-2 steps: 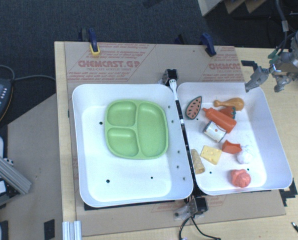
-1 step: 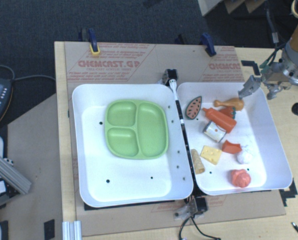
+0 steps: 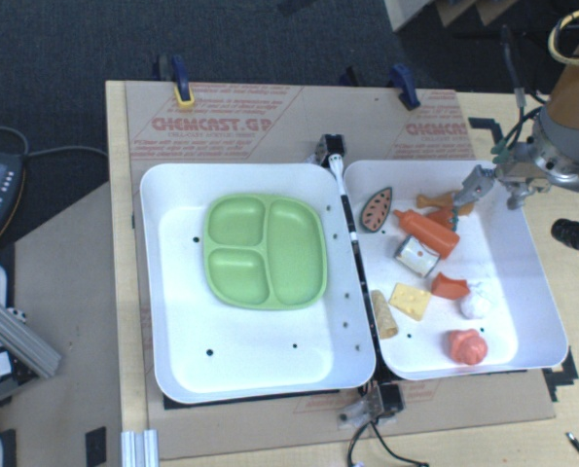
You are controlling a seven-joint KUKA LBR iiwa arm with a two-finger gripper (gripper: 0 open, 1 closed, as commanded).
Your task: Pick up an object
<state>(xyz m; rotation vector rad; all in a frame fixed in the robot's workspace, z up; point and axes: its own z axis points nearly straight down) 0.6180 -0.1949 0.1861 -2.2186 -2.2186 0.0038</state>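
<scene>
The right bin [image 3: 537, 261] holds several small toys. Among them are a watermelon slice [image 3: 376, 209], an orange carrot-like piece [image 3: 428, 232], a silver block [image 3: 417, 255], a yellow cheese wedge [image 3: 410, 301] and a tan cylinder [image 3: 382, 314]. A small red piece [image 3: 449, 285], a white lump [image 3: 475, 305] and a pink-red berry [image 3: 466, 345] lie closer to the front. My gripper [image 3: 495, 191] hovers over the bin's far right part, open, with nothing between its fingers. Its left finger [image 3: 472, 187] is just above a thin orange item [image 3: 435, 202].
The left bin [image 3: 172, 339] carries a green divided plate [image 3: 267, 250]. A black hinge strip [image 3: 350, 251] runs between the bins. Two clamps [image 3: 182, 84] [image 3: 403, 84] hold the cardboard base at the back. The arm enters from the right edge.
</scene>
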